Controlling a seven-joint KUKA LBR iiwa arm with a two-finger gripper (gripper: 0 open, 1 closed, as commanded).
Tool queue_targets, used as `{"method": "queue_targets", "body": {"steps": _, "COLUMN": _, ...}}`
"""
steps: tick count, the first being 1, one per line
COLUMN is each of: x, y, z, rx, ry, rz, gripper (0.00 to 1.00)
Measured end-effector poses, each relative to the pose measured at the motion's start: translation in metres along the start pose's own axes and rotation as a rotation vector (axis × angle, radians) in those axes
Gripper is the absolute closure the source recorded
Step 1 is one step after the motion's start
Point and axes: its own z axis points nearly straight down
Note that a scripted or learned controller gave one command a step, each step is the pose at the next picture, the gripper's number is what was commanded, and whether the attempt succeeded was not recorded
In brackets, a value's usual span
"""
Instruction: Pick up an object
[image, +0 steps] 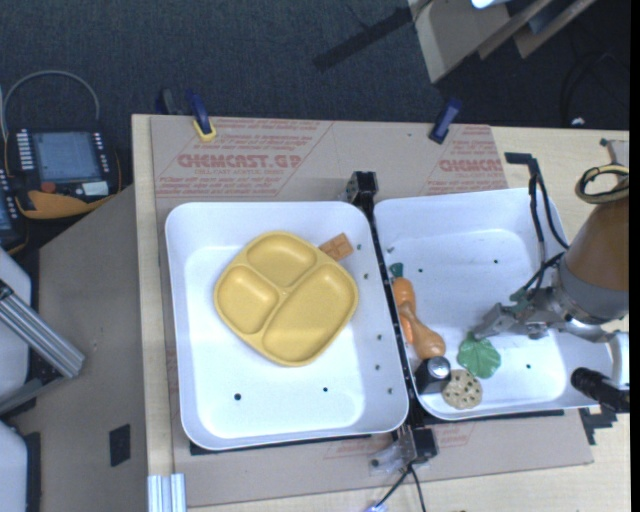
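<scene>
We see the gripper (497, 326) low in the right bin (480, 225), just above a green leaf-shaped toy (479, 356); whether it grips we cannot tell. A carrot (412, 318) and cookie (462, 389) lie nearby, a yellow divided plate (286, 297) leftward.

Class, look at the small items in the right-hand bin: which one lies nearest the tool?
The green leafy piece. It lies just beside the tool, while the cookie, the carrot and the dark round item sit further toward the divider.
</scene>
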Motion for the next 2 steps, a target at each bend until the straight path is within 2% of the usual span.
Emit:
{"method": "queue_targets", "body": {"steps": 1, "x": 0.001, "y": 0.004, "z": -0.016, "rx": -0.015, "ry": -0.002, "rz": -0.003, "gripper": 1.0}}
{"method": "queue_targets", "body": {"steps": 2, "x": 0.004, "y": 0.015, "z": -0.075, "rx": -0.013, "ry": -0.006, "rz": -0.004, "gripper": 1.0}}
